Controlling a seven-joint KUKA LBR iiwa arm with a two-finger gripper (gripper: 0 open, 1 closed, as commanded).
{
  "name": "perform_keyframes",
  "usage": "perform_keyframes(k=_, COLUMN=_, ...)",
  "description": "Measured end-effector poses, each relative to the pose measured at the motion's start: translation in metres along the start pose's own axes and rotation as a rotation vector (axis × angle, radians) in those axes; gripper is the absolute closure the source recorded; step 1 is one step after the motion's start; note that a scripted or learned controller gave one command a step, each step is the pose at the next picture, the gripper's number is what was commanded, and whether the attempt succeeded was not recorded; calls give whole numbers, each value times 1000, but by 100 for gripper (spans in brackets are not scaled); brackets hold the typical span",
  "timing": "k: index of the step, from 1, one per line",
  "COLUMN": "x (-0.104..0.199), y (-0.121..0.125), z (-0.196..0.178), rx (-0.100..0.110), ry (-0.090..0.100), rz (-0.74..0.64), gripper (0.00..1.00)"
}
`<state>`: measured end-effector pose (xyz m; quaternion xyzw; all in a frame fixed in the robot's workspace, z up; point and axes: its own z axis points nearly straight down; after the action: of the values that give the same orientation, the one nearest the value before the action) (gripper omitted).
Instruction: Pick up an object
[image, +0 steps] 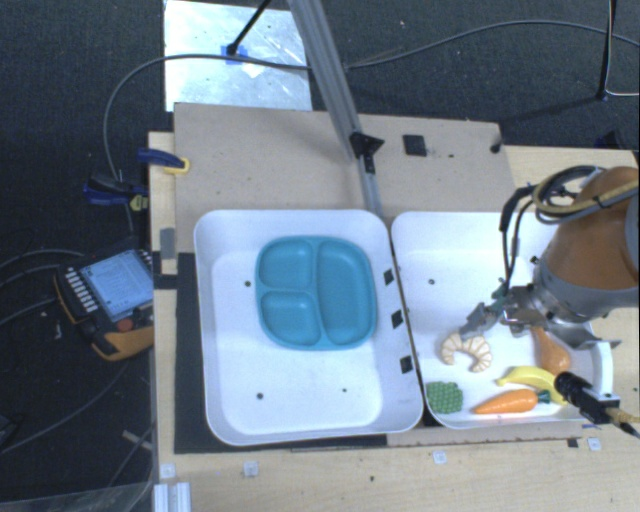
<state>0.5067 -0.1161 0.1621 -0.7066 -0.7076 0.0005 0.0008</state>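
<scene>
Two thin fingers (478, 318) reach out to the left from the gripper (487, 316), and we see them slightly spread with nothing between them, so we read the jaws as open and holding nothing. They hang just above the croissant (468, 349), a pale, curled pastry toy lying on the floor of the right bin (440, 250); whether the tips touch it we cannot tell. Behind the gripper the arm (590, 250) comes in from the right, its orange band broad above the grey wrist, with dark cables looped over its top. Just under the wrist we see an orange-brown object (552, 351) that we cannot identify, partly covered by the arm. Nearer the bin's front edge lies a yellow banana (531, 378), and beside it, just in front, an orange carrot (507, 403) pointing left. In the front left corner of the same bin sits a small green bumpy piece (445, 397), near the carrot's tip. All these things gather in the front part of the right bin. Next to it, with their rims meeting, stands the left bin (300, 400), and on its floor, toward the back, rests a blue divided plate (317, 291) with three compartments. Both bins stand on a brown bench (270, 160).
</scene>
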Motion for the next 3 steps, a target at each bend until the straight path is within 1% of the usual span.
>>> perform_keyframes(k=1, x=-2, y=3, z=62, rx=0, ry=1, rz=0, gripper=0)
perform_keyframes(k=2, x=-2, y=4, z=49, rx=-3, ry=0, rz=0, gripper=100)
perform_keyframes(k=3, x=2, y=13, z=2, rx=-7, ry=-1, rz=-4, gripper=100)
